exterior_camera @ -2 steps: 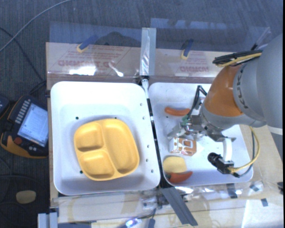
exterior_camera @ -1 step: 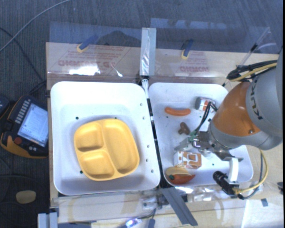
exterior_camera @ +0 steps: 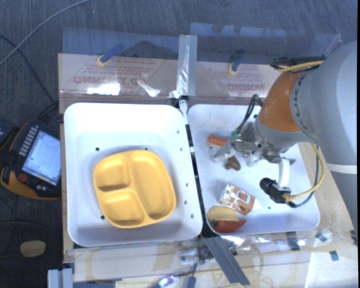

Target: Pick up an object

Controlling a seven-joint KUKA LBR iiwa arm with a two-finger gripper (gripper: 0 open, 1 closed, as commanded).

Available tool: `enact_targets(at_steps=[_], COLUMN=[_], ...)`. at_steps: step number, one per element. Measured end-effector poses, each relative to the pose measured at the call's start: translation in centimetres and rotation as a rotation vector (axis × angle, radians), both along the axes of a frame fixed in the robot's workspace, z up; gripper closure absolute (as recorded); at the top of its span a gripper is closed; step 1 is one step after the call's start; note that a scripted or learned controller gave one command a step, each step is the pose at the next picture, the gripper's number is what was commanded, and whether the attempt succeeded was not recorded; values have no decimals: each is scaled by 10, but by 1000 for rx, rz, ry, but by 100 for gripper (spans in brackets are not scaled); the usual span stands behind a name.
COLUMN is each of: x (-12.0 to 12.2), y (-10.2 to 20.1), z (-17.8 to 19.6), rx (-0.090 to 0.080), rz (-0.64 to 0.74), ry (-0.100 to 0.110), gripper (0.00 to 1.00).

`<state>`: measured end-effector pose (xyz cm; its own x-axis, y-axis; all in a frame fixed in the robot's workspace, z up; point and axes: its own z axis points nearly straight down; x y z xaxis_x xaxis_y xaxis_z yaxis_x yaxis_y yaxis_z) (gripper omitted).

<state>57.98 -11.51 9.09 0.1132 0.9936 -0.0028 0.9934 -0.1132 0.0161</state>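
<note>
The right bin holds several small items. An orange carrot-like piece lies near its left wall, with a small brown lump just below it. Nearer the front sit an orange-and-white patterned packet and a red-yellow fruit in the front left corner. My gripper hangs low over the bin's upper middle, right beside the carrot piece and the brown lump. The grey arm with its orange band covers the bin's right side.
A yellow divided plate lies in the left bin. A black cable fitting with a yellow cable hangs over the right bin. A pendant rests on the floor at the left.
</note>
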Motion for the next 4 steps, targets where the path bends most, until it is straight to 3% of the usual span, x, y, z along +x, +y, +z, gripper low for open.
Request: enact_targets(at_steps=[1, 2, 3, 4], x=[44, 45, 45, -19], y=[13, 14, 14, 0], z=[-1, 11, 11, 0], rx=[-1, -2, -3, 1], rz=[93, 95, 95, 121], ry=[6, 2, 3, 3], gripper=[0, 100, 0, 0])
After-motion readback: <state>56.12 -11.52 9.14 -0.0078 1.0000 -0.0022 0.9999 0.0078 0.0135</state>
